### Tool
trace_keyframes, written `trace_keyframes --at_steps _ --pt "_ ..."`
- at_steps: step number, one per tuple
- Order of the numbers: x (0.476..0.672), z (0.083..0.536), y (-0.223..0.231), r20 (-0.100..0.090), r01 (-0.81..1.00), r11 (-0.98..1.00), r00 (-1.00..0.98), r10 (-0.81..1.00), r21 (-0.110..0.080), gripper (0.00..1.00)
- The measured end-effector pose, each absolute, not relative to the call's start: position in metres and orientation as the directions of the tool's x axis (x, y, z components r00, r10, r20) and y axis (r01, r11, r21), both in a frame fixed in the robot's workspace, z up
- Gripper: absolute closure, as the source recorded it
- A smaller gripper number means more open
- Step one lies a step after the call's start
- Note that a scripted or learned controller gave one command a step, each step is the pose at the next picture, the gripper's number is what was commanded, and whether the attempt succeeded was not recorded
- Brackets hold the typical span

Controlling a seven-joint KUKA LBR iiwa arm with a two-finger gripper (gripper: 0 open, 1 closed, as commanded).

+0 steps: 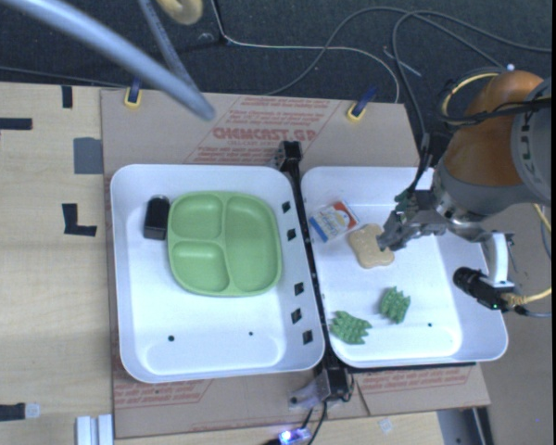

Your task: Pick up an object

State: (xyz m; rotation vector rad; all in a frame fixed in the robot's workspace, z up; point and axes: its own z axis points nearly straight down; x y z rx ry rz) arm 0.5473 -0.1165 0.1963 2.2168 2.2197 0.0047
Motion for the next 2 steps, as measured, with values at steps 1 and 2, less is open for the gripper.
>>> trace_keyframes --at_steps 1,2 --pt "0.554 0.247 -0.125 -0.001 1.0 0.001 -0.001 1.0 0.005 1.0" --pt "0.554 0.261 -0.125 0.001 1.0 0.001 -0.001 1.0 0.0 1.0"
